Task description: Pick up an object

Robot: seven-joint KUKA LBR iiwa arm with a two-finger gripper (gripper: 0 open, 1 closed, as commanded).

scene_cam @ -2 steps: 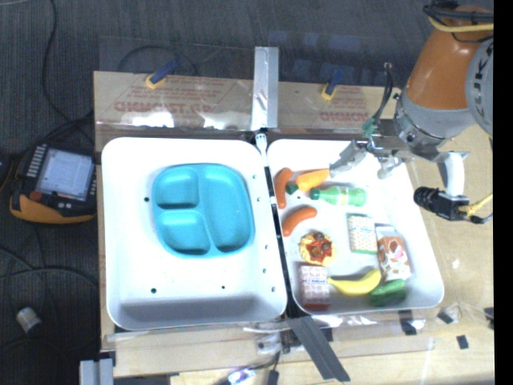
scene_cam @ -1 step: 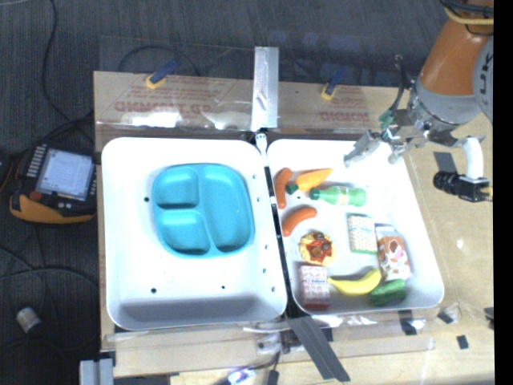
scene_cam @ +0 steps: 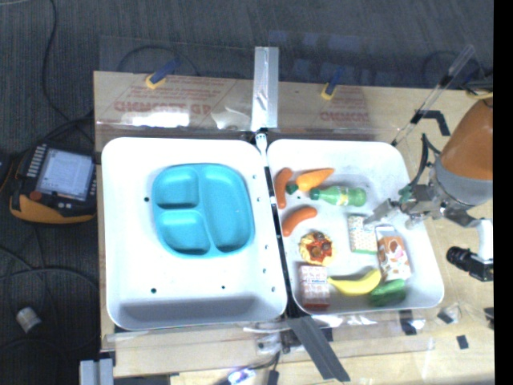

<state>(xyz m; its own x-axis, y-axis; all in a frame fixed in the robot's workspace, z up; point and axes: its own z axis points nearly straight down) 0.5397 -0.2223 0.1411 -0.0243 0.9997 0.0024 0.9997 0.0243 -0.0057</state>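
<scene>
Gripper at right bin's edge, finger state indeterminate | advice: centre squarely over green plastic bottle lying flat, descend clear of orange carrot.

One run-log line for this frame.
arm: right bin's right edge | banana, green bottle: lying in bin | blue tray: left bin

White bins; left one has a light blue sectioned tray. Right bin: orange carrot, green bottle with yellow label, orange-red sausage, yellow banana, dark green vegetable, red-and-white carton. Arm grey with orange band. Bench pale wood.
</scene>
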